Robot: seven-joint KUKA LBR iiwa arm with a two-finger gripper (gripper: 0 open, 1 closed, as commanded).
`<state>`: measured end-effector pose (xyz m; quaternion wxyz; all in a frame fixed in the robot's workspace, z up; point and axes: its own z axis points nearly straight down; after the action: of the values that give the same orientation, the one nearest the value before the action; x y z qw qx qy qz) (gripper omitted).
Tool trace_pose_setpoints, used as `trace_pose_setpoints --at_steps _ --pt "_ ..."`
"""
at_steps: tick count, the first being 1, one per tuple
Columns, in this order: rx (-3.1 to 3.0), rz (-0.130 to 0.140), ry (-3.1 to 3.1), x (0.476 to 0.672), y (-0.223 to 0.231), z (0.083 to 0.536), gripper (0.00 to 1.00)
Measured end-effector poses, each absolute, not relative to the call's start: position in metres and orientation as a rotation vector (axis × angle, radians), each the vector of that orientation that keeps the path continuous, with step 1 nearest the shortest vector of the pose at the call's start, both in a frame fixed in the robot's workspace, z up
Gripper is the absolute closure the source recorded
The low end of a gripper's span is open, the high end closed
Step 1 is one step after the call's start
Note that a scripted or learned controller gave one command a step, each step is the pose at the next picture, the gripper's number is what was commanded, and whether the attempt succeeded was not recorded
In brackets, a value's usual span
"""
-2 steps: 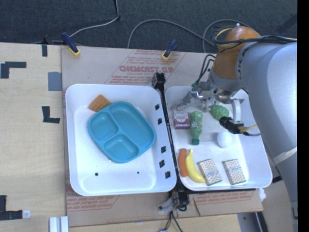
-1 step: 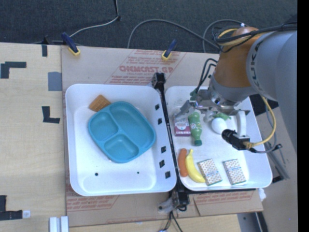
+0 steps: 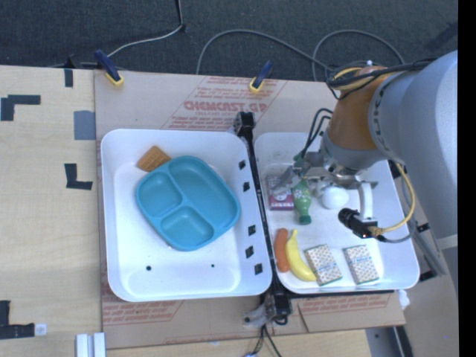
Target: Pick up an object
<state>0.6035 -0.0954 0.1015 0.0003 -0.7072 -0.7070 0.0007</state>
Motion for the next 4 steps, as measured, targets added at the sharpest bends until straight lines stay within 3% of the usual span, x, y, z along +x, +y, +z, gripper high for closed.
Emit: trace_pose_setpoints --at_steps 1,2,3,4 --pt "-2.228 -0.019 -2.230 0.544 -0.116 0.091 0.00" --pt "-2.225 -0.011 -2.228 0.608 -0.098 0.089 0.00" --pt "-2.224 -0.001 -2.225 0.658 -0.154 0.098 0.00" --pt "-2.230 -0.011 -2.230 0.628 -0.115 0.090 0.00"
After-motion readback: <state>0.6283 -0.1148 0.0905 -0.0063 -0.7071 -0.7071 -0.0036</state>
